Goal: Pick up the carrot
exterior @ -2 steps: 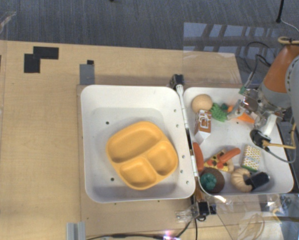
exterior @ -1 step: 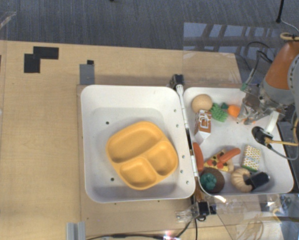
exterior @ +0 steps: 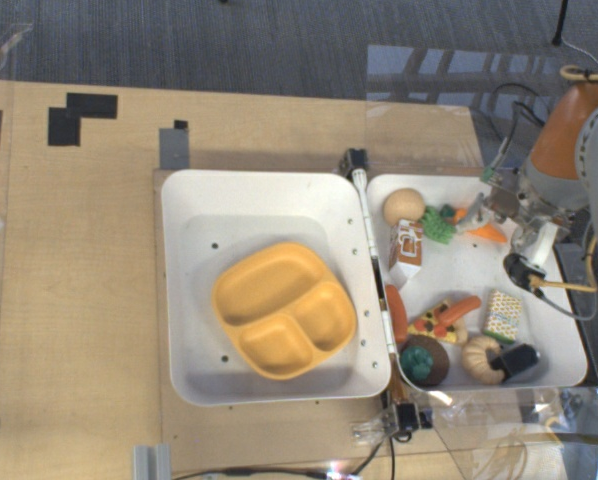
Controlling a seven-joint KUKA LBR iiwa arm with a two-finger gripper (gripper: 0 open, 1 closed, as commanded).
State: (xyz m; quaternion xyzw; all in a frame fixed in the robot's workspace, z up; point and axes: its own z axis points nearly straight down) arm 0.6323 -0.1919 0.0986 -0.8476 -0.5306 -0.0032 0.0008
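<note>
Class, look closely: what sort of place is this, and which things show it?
Probably a robotics lab: a robot arm reaches over a bench bearing two white bins, toy food such as a carrot fills one, and stand legs rest on carpet.

No readable text, label or number anywhere.

My arm runs off the right edge; my gripper partly covers the carrot, fingers unclear.
</note>
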